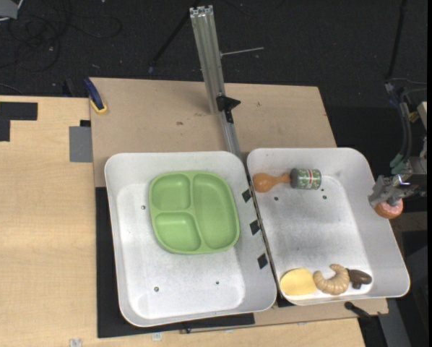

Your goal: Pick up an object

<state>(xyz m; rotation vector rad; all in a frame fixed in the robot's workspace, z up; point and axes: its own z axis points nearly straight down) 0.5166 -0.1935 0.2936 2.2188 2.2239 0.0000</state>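
Dark floor with loose cables lies behind a brown board counter, and a pale wood panel with grey and black squares sits on the left side.

A small round orange-pink ball is by the right rim of the right bin, past the bin's edge. It is right under the grey gripper and seems to touch it. I cannot tell if the gripper is open or closed, or if it really grips the ball. Thin wires run up from the gripper.

The right bin is white and shallow, with round corners and a dull grey scuffed floor. At its top lies a small jar on its side, with a green label and a dark lid. An orange pear-shaped toy touches the jar's left end. In the bottom corner sit a flat yellow round piece, a tan curled piece like a croissant, and a dark brown lump, all close together.

Black clips sit between the two bins. The left bin holds a smooth green plastic plate split into three parts. A tall shiny metal post stands behind the bins.
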